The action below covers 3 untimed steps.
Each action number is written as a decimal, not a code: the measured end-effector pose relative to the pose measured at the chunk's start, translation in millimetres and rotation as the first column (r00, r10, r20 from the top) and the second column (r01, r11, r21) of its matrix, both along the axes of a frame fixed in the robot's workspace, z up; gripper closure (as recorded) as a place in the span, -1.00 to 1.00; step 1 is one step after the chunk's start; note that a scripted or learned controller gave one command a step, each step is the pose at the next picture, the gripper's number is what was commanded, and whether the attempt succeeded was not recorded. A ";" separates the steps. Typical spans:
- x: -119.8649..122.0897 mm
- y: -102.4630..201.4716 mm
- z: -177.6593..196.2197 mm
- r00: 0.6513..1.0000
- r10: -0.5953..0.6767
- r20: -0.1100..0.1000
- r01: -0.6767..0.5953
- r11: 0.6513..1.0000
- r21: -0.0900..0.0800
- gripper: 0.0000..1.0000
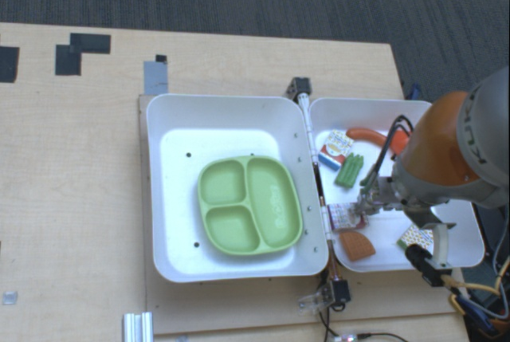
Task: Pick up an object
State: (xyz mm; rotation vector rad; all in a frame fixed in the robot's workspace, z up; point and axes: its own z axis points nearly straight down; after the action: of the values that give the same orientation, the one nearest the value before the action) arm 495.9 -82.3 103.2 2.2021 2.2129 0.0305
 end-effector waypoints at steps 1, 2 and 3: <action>0.1 -0.2 -0.1 1.000 -0.001 0.001 0.001 1.000 -0.001 -1.00; 1.7 1.7 10.7 1.000 0.003 0.003 -0.003 1.000 0.003 1.00; 1.6 1.8 10.6 1.000 0.002 0.003 -0.002 1.000 0.003 -1.00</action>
State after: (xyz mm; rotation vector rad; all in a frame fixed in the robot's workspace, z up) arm 497.5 -80.6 113.8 2.1997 2.2154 0.0371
